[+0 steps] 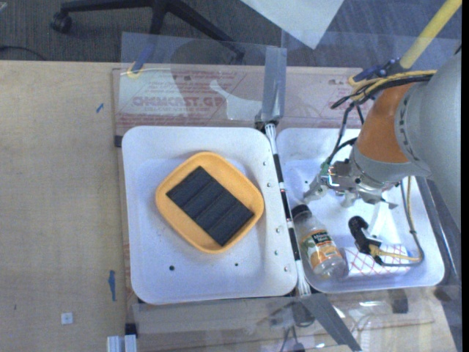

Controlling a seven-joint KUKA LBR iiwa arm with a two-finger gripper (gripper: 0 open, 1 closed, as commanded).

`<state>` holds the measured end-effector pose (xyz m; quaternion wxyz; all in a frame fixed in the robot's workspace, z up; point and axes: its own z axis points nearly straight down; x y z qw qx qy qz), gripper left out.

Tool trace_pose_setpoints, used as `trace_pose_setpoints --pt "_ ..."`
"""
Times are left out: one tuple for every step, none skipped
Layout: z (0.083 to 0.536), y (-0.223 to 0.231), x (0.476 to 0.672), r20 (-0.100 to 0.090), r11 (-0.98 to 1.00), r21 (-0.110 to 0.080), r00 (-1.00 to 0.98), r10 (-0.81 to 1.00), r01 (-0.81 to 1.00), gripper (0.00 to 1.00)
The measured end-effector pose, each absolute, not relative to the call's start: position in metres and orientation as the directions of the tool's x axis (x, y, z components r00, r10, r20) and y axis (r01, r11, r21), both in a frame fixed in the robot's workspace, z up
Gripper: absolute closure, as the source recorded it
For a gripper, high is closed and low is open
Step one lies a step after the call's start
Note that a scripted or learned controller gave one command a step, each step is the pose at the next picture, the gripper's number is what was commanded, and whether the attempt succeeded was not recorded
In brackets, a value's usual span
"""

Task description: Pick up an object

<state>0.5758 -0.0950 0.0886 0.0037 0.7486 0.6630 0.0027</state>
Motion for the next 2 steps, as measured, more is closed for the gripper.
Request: trace_pose_setpoints --pt "0.145 -0.126 0.546 -0.002 -0.057 0.001 0.057 0.998 0.998 0.00" --pt "0.171 -0.107 0.586 -0.002 0.023 0.002 -0.023 1.000 1.000 0.00"
